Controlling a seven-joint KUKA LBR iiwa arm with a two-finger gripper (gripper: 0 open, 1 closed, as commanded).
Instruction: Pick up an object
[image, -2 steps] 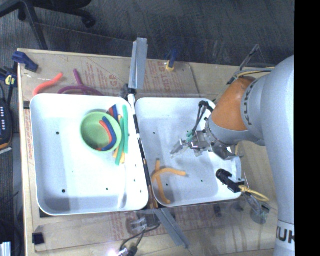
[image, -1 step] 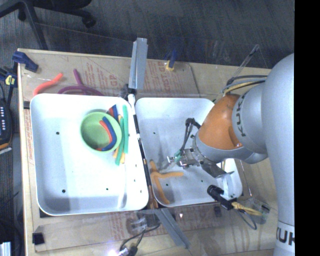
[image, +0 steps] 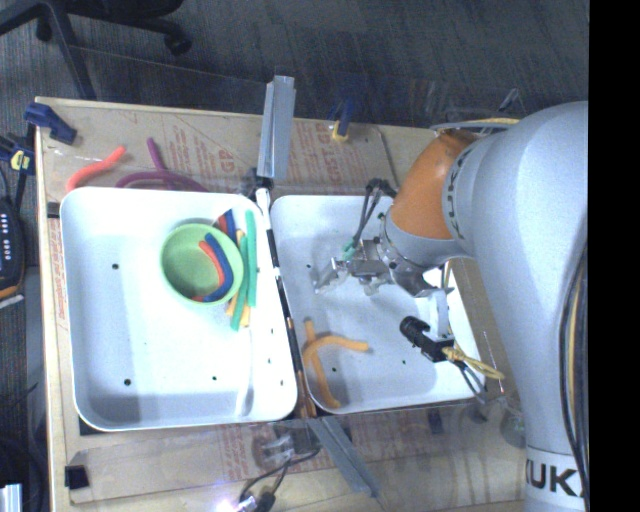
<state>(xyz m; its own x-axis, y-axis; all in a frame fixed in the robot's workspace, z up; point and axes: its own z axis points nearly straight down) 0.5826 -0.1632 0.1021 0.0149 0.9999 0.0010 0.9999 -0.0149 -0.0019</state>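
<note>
A: What's sitting in the left bin?
B: A green bowl, resting on coloured strips.
A: And right?
B: An orange strip is lying below the gripper; it's looking light, floppy — best pinched mid-length. I'm unable to tell whether the fingers are apart.

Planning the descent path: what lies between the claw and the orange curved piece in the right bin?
In the camera view, only bare white floor of the right bin separates the claw from the orange curved piece below it.

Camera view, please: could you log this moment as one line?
arm: over right bin | end effector: above bin floor, grip unclear | orange strip: lying in right bin
</note>
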